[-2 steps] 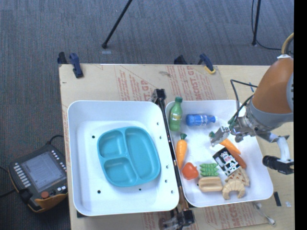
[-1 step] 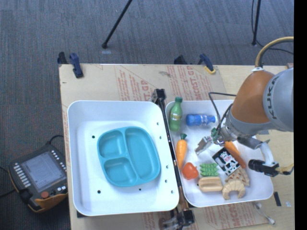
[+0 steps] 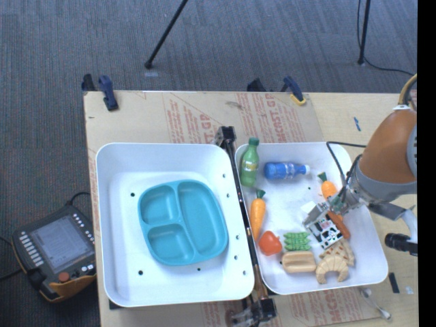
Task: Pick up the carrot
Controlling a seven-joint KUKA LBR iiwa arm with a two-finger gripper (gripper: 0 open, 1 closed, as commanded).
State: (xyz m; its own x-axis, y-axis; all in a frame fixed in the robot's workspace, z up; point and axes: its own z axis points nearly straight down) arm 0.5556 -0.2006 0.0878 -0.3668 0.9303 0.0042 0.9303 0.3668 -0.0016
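Nearest the bottom edge of the frame, the right bin (image 3: 379,270) holds a croissant (image 3: 332,268), a hot dog (image 3: 298,261), a red tomato (image 3: 270,243) and a small clump of green peas (image 3: 296,240). Just above those, toward the lower right, the tool (image 3: 320,216) hangs low over a black-and-white carton (image 3: 327,234), with the grey and orange arm (image 3: 388,159) coming in from the right edge. I can't tell how far its fingers are spread, and nothing visible sits between them.

There are two orange pieces that could be the carrot. The plainer one, the carrot (image 3: 257,213), lies on its side against the left wall of the right bin, green top pointing up the frame, just above the tomato and just below the green bottle (image 3: 250,162). A smaller orange piece (image 3: 328,187) with a green tip lies just above the tool, and an orange strip (image 3: 339,225) runs beside the carton.

To do this well, I'd say the tool should settle on one target and come down with its fingers across the narrow width, not along the length. The big carrot is crowded by the bin wall and the tomato, so a grip near its middle looks safest.

Farther up lies a blue bottle (image 3: 285,171). The left bin (image 3: 109,182) holds a blue divided plate (image 3: 182,221). Clamps (image 3: 107,91) line the table (image 3: 204,111) at its far edge.
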